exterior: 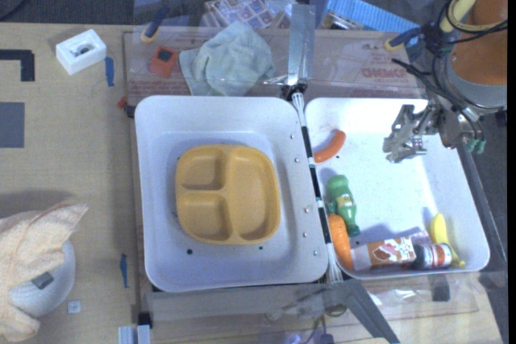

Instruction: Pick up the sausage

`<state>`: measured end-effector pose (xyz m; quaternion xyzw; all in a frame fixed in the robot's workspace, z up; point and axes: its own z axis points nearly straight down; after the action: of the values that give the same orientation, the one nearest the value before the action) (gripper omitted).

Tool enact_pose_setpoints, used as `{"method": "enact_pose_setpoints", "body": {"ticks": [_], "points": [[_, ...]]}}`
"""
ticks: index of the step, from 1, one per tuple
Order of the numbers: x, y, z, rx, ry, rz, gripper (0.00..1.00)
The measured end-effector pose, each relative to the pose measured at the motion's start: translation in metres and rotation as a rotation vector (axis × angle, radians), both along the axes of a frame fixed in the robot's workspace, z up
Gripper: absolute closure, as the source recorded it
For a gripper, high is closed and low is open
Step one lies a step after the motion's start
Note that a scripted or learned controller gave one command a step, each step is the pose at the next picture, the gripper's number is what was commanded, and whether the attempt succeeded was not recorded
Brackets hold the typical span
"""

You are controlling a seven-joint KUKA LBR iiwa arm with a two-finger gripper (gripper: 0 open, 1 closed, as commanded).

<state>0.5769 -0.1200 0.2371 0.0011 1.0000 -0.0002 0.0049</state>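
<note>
Progress: the pick is judged not yet begun in earnest — the sausage [330, 147] is seen lying free on the floor of the right bin [476, 254], with nothing touching it.

Sausage, place: it is found in the far-left corner of the right bin, just beside the wall shared with the left bin [153, 173], apart from the green bottle [342, 201] nearer the camera.

Sausage, long axis: a diagonal is followed — one end is set low against the dividing wall, the other is raised toward the bin's far right; a slight curve is shown (which end counts as the head cannot be told).

Gripper: the gripper [403, 147] is seen over the far-right part of the same bin, well apart from the sausage; its fingers are seen spread apart, and nothing is held between them.

Left to do: the gripper has to be carried across to the sausage, lowered, closed across its short width and lifted — all of that is judged outstanding.

Other contents: a carrot [339, 241], a sauce bottle [403, 254] and a banana [440, 231] are gathered along the near edge, clear of the sausage; a yellow divided plate [228, 193] is held in the left bin.
</note>
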Motion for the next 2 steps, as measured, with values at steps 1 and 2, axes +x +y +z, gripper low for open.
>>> {"method": "enact_pose_setpoints", "body": {"ticks": [1, 2], "points": [[0.026, 0.086, -0.020, 0.001, 0.000, 0.109, 1.00], [0.022, 0.012, -0.133, 0.000, 0.004, 0.149, 1.00]]}}
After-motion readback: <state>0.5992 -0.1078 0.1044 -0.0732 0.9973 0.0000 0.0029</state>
